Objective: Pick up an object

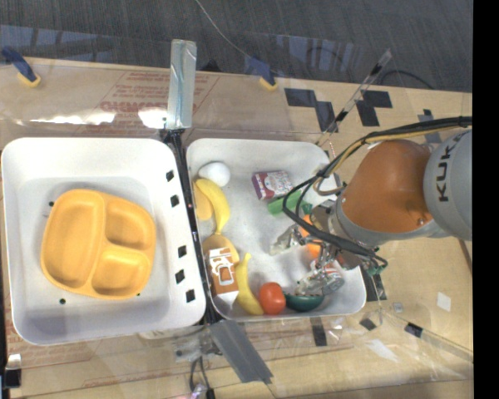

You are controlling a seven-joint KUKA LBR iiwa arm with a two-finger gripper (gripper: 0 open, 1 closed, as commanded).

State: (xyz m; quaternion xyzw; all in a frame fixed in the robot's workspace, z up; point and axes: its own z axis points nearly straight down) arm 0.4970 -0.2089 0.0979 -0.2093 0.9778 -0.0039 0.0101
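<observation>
Right bin (pixel 233 152) as landmark. Loose objects crowd it, within arm's reach: banana (pixel 214 202) at left wall, tomato (pixel 271 298) at near edge. Hand (pixel 316 274) low over near-right corner; finger spread impossible to tell. Nothing visibly held.

The arm (pixel 449 185) is matte grey with black "KU" lettering on its casing. A glossy, rounded orange band (pixel 388 187) sits above the wrist. Black cables loop around that orange section, alongside a green wire (pixel 291 196). The gripper (pixel 320 277) is bare silvery metal.
</observation>
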